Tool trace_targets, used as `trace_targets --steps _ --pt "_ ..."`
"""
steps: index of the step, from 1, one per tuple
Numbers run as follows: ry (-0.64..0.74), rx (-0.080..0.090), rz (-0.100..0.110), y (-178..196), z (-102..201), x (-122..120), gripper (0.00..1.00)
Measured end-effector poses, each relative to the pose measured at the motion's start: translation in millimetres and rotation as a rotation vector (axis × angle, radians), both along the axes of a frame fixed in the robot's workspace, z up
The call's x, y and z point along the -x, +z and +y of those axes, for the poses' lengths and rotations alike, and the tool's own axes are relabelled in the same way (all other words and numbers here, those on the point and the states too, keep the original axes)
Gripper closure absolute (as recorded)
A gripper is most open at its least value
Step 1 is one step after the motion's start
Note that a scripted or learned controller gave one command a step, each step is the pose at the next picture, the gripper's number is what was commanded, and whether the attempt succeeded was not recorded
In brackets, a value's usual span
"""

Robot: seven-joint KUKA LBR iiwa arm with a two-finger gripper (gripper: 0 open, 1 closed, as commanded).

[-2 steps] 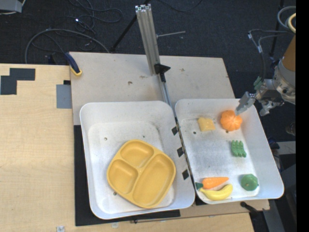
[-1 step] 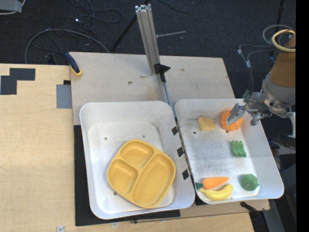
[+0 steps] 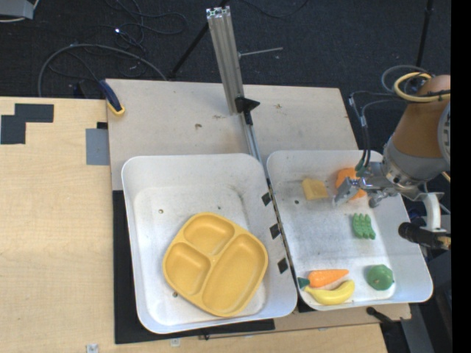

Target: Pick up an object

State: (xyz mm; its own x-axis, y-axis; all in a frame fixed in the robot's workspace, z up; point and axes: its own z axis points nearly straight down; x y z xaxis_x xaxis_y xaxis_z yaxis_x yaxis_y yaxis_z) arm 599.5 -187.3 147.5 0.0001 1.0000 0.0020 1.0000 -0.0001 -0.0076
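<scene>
Orange toy [image 3: 345, 177]: rounded, lying in the right bin [image 3: 324, 230] near its far edge, directly at the gripper [image 3: 358, 190]. Metal fingers [image 3: 343, 192] point down and left beside and partly over it; contact between them and the toy cannot be confirmed, and how far apart they stand cannot be told at this size.

Yellow block [image 3: 315, 190]: pale, wedge-like, just left of the orange toy, apart from the gripper.

Green ridged piece [image 3: 362, 226]: small, mid-right of the same bin, below the gripper.

Green round toy [image 3: 380, 277]: near corner of the right bin, on its right side.

Toy carrot [image 3: 328, 277]: orange with a green end, lying across the near edge of the right bin, touching the toy banana [image 3: 333, 293], which curves just beneath it.

Yellow divided plate [image 3: 215, 263]: three compartments, lying flat in the left bin [image 3: 147, 197], toward its near right part.

Arm [image 3: 419, 138]: grey with an orange band, entering from the right, wrist above the far right part of the right bin.

Aluminium post [image 3: 224, 57]: standing behind the bins, near their shared edge.

Bench board [image 3: 184, 116]: pale, scuffed, behind both bins; a blue-and-yellow tool [image 3: 112, 99] rests at its far left corner.
</scene>
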Motion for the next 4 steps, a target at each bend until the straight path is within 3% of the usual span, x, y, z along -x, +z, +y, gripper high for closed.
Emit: trace_targets --steps 1,2,4 --pt "-0.001 0.000 -0.001 -53.7 1.2 0.9 0.00" --pt "-0.003 0.001 -0.003 -41.0 0.0 0.5 1.00" --pt "-0.003 0.004 -0.011 67.9 -8.7 9.1 1.00"
